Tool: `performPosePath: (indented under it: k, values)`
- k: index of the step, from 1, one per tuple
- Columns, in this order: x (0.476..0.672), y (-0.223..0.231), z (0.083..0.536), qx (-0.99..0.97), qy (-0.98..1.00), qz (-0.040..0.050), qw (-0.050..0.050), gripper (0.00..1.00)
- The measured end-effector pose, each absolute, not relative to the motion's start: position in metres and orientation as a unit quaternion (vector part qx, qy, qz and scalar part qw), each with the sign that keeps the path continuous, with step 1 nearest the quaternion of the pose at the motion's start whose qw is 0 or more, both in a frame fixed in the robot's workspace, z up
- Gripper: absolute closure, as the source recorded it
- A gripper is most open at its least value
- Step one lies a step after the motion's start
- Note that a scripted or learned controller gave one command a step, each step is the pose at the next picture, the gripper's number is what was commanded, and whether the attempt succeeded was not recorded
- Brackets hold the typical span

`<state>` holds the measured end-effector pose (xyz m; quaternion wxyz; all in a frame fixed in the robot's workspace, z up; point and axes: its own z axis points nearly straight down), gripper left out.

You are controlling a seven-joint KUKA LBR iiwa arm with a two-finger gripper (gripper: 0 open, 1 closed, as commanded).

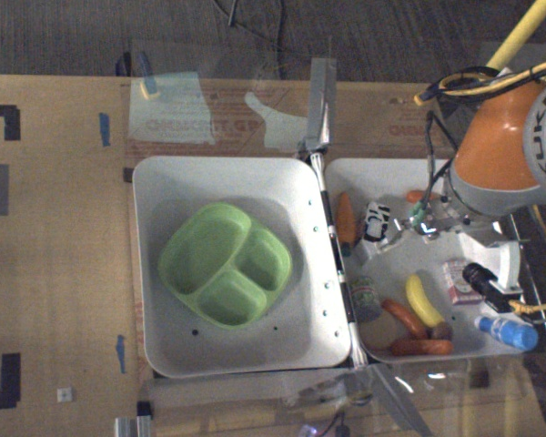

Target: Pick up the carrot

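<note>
- Your carrot [346, 219] lies along the right bin's [382, 173] left wall.
- The gripper [382, 224] hangs just beside it; you cannot tell its state.
- A banana [423, 299] lies nearby.

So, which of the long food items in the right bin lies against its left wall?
The orange carrot; the yellow banana and red sausages lie further right.

Soft, even overhead light is washing the scene, the left white bin [155, 244] glowing brightly with mild shading pooling around the green plate [225, 264], glare glinting off clear sheeting along the bench [55, 244] edges, and the whole frame looking slightly soft and grainy.
</note>
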<state>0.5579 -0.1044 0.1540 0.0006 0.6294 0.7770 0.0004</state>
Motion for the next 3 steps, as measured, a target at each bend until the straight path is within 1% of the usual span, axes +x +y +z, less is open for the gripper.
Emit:
performPosePath:
  k: [1,2,3]
  values:
    - [0.480,-0.115,0.088,0.651,0.759,-0.0011,0.007,0.00]
    - [0.482,-0.134,0.087,0.579,0.815,0.0024,0.004,0.00]
    - [0.482,-0.136,0.097,0.581,0.814,0.0035,0.005,1.00]
